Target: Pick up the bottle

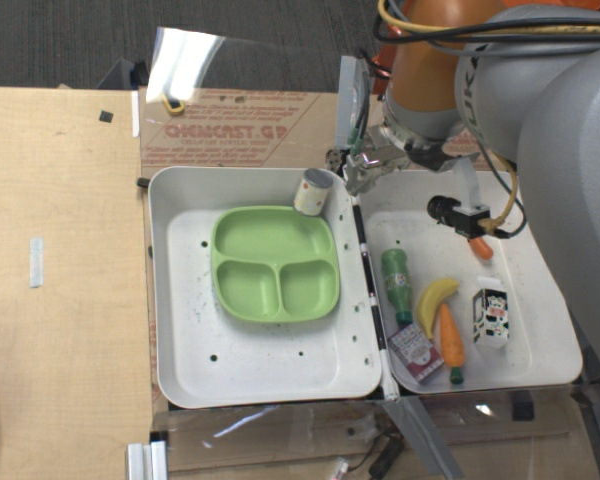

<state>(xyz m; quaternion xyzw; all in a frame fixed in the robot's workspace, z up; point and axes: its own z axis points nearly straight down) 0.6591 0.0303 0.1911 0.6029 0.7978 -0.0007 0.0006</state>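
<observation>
Green plastic bottle (396,284) open from above and far side; curved yellow banana (436,297) close right, pink packet (415,350) crowding its near end.

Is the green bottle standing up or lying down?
Lying down. The green bottle rests flat on the right bin floor, beside the banana.

Even, bright overhead light, no hard shadows. Strong glare on the clear sheet (185,63), well left of the gripper (352,173) and slightly above it. White bins (180,368) below the gripper are near blown out, with faint soft shadows under the green plate (275,263). The arm (540,78), right of the gripper, is close to the lens and soft. Overall focus is moderate, with fine detail mushy.
</observation>
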